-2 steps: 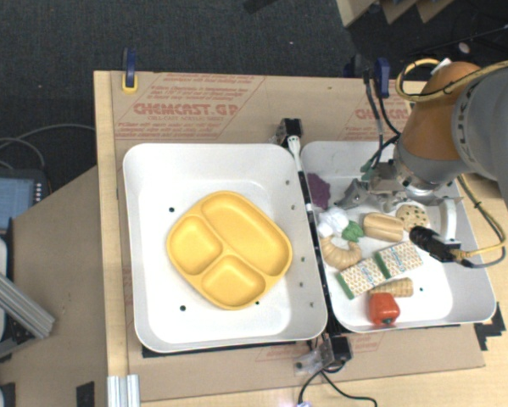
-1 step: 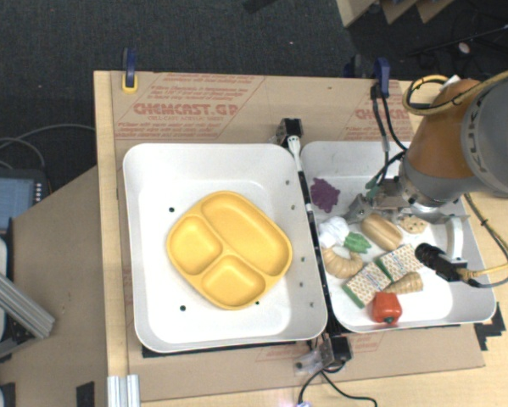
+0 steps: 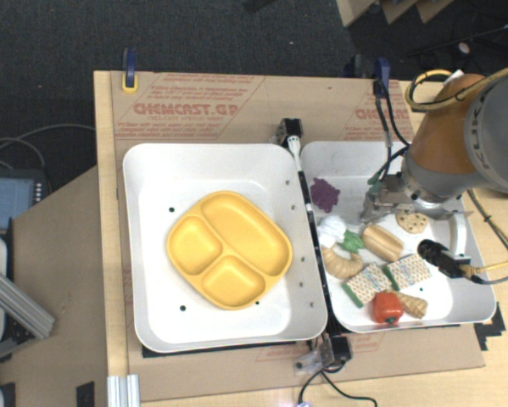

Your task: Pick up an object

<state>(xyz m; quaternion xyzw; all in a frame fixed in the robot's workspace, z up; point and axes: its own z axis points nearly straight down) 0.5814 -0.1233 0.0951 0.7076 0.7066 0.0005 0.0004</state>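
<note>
My gripper [image 3: 379, 203] hangs low over the right bin [image 3: 355, 155], below the orange-banded wrist. It sits just above a tan bread roll [image 3: 382, 242] and left of a round cookie [image 3: 412, 221]. A purple grape bunch [image 3: 325, 193] lies to its left. Nearer the front lie a white piece [image 3: 330, 227], a green piece [image 3: 353, 242], a croissant [image 3: 343, 264], two checkered sandwiches [image 3: 368, 282] [image 3: 409, 270], a red pepper [image 3: 387, 307] and a cone [image 3: 412, 305]. I see nothing held.
The left bin [image 3: 152, 176] holds a yellow divided plate [image 3: 228, 248]. A raised rim between the bins [image 3: 309, 219] runs close to the grapes. The arm's bulk covers the right bin's far right side.
</note>
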